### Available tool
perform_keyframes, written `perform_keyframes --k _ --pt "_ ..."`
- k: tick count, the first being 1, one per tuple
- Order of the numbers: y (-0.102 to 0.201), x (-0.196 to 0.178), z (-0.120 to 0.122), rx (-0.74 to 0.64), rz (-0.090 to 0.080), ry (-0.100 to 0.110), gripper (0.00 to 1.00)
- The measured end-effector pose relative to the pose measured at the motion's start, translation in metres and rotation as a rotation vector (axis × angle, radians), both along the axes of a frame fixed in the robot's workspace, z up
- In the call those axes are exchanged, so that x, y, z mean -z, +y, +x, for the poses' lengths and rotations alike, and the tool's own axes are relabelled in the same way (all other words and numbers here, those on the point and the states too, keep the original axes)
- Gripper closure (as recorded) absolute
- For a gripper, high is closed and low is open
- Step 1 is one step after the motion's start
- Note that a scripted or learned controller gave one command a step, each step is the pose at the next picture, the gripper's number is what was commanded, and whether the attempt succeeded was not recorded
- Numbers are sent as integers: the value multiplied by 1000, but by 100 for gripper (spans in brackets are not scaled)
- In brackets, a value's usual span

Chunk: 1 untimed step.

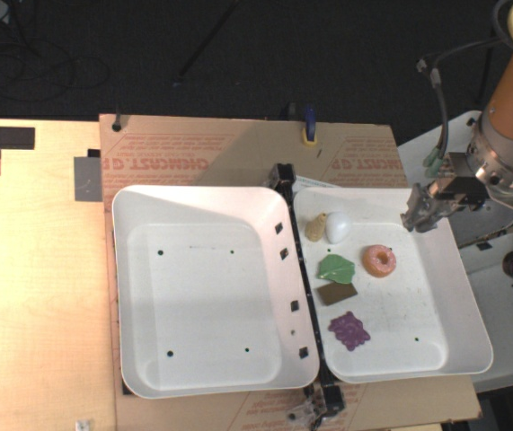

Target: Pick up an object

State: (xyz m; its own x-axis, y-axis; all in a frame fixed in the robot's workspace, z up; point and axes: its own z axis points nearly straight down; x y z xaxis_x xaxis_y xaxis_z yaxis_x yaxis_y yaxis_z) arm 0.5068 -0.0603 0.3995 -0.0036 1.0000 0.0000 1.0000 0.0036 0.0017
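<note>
1. My fingers [417,220] hang over the far right part of the right bin [458,330], close to its back rim. I cannot tell from this slanted view how wide they stand, and nothing shows between them.
2. The things I could pick all lie in that same bin, to the left of my fingers and nearer the front.
3. Nearest is the pink doughnut [379,261], lying flat on the bin floor, a little forward and left of my fingertips, apart from everything else.
4. Further left, near the divide between the bins, a white egg [338,228] touches a small tan piece [315,227] on its far side from me.
5. Forward of those two, a green leaf-shaped piece [335,268] rests partly on a brown flat block [337,293]; the two overlap, so neither sits free.
6. Closest to the front rim lies a purple bunch of grapes [349,330], well apart from my fingers and separate from the brown block.
7. The left bin [130,241] sits beyond all of these, well away from me, joined to the right one along a strip of black clips [285,253].
8. Both bins stand on a sheet of brown cardboard [193,151] on the tabletop [31,285].
9. Between my fingers and the doughnut the white bin floor is bare; the bin's right rim runs just below my wrist.
</note>
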Motion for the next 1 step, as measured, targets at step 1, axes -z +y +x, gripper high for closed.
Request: perform_keyframes --k 1 --pt "-35 118 -34 8 2 18 100"
